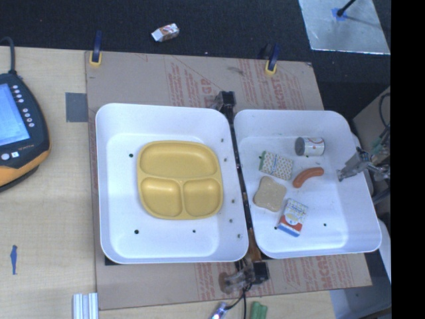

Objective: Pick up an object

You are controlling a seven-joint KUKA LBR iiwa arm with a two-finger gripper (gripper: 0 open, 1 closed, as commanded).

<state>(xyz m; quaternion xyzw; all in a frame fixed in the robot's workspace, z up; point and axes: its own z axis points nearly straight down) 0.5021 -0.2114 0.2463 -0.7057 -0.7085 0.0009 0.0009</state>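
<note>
Right bin [358, 234] holds five loose items: sausage [308, 176], small can [309, 146], patterned packet [276, 165], toast slice [270, 193], carton [292, 218]. Gripper [350, 172] at bin's right wall, empty; finger state cannot be told. Left bin [113, 198]: yellow divided plate [179, 179].

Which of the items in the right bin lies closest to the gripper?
The sausage: its reddish-orange tip points toward the gripper at the bin's right wall; the others lie farther left.

The gripper [352, 169] reaches in at the right edge of the frame, about mid-height. Its thin metal tip points left and slightly down. Little of the arm behind it is visible.
</note>
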